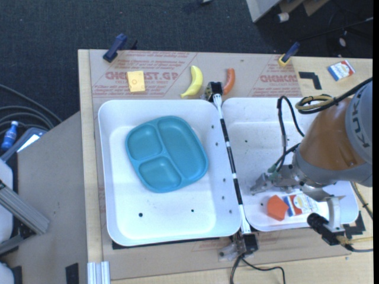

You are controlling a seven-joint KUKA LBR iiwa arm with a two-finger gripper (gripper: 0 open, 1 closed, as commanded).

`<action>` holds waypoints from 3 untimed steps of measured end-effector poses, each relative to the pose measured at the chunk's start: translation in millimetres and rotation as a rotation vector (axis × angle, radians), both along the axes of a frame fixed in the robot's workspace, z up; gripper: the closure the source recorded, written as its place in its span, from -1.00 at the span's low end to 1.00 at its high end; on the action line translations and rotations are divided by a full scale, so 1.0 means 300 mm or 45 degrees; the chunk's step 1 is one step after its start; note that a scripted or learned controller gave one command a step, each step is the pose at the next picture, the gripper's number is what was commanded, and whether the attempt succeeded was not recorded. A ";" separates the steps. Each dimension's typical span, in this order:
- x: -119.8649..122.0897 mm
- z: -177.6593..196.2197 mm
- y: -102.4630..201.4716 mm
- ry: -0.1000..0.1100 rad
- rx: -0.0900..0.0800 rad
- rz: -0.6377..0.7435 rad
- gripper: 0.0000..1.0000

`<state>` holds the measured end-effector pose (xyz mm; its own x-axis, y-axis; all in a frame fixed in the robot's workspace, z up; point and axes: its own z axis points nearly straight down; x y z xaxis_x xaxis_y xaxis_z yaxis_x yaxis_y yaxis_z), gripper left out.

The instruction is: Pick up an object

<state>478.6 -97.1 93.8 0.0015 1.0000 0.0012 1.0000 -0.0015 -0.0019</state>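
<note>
- The grey arm with its orange band [331, 138] reaches in from the right and hangs over the right-hand shallow white bin [254, 120].
- Its pincer [267, 182] sits low over the front half of that bin, pointing toward the divider between the two bins; the metal fingers are blurred and partly under the wrist, so I cannot tell whether they stand wide or narrow, and nothing can be seen between them.
- A small orange-red block [276, 207] lies on the floor of the right bin near its front edge, just in front of the pincer and apart from it.
- Touching the block's right side lies a white packet with red and blue print [303, 204], flat on the bin floor and partly under the arm.
- The left-hand shallow white bin [118, 212] holds a teal plastic plate with three compartments [166, 153], lying flat and turned at a slant, toward the back of the bin.
- On the brown worktop [172, 76] behind the bins lie a yellow banana [193, 83], an orange carrot-shaped toy [228, 81] and a small yellow square tile [135, 82], all outside the bins.
- A blue clamp [114, 48] grips the worktop's back left edge, and a yellow-and-blue clamp [289, 53] the back right edge.
</note>
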 end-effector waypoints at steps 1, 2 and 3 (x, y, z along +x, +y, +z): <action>0.000 0.032 0.001 -0.001 0.000 -0.001 1.00; 0.000 0.032 0.001 -0.001 0.000 -0.001 -1.00; 0.000 -0.032 -0.057 0.001 0.000 0.001 -1.00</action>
